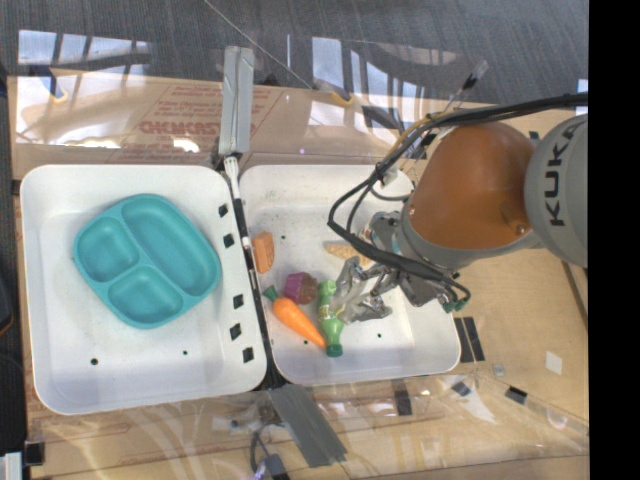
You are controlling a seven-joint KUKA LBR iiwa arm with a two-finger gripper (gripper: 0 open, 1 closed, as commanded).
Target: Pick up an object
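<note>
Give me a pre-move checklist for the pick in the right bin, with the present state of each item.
1. Pincer over the right bin: ok, it is low among the toys.
2. Target near the pincer: ok, the green toy lies right at it.
3. Toy between the pincer's tips: cannot tell, the metal parts blur together there.
4. Neighbours crowding the target: not ok, the toy carrot and purple toy lie close beside the green toy.
5. Cables clear of the toys: ok, they loop above the wrist.
6. Teal divided plate out of the way: ok, it lies in the left bin.
</note>
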